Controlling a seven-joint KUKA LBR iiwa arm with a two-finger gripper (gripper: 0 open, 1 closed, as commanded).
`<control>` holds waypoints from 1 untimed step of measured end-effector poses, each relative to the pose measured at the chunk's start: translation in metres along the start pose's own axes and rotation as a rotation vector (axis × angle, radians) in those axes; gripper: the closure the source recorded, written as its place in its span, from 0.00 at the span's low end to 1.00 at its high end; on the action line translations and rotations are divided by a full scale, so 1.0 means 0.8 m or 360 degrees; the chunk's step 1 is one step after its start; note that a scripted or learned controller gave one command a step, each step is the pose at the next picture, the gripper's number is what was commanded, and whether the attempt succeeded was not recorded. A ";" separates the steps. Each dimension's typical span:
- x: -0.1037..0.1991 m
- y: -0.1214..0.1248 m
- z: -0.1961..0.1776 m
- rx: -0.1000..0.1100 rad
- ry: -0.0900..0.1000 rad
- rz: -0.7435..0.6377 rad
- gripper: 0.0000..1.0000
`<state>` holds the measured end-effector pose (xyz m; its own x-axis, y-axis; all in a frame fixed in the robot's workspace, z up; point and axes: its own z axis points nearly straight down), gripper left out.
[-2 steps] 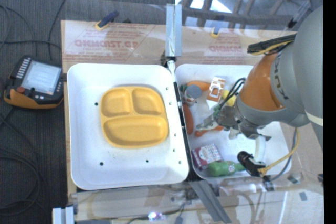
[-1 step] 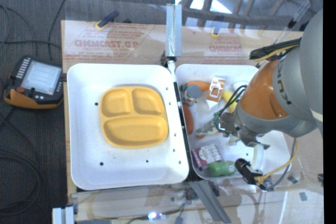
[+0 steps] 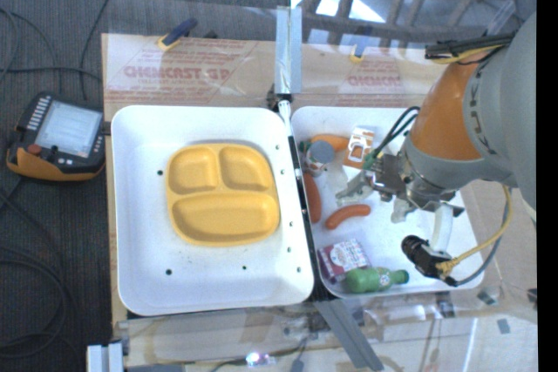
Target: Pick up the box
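Note:
The box [image 3: 360, 144] is a small orange and white carton at the back of the right bin [image 3: 466, 270], beside an orange carrot-like piece [image 3: 331, 141]. My gripper [image 3: 382, 187] hangs over the middle of that bin, just in front of the box and slightly to its right. A red sausage [image 3: 347, 215] lies just in front of the gripper. The wrist hides the bin floor behind it. Nothing shows in the gripper's grasp.
The left bin [image 3: 139, 274] holds a yellow divided tray [image 3: 222, 192]. The right bin also holds a grey can [image 3: 320, 154], an orange-red stick [image 3: 311, 196] along its left wall, a maroon packet [image 3: 346, 255] and a green bottle [image 3: 375, 279] at the front. A black cable end [image 3: 423, 255] hangs from the arm.

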<state>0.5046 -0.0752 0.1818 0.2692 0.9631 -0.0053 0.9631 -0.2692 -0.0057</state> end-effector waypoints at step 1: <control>-0.001 -0.001 -0.008 0.0010 -0.0006 0.0000 1.00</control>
<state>0.5039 -0.0755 0.1886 0.2689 0.9631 -0.0091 0.9631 -0.2690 -0.0119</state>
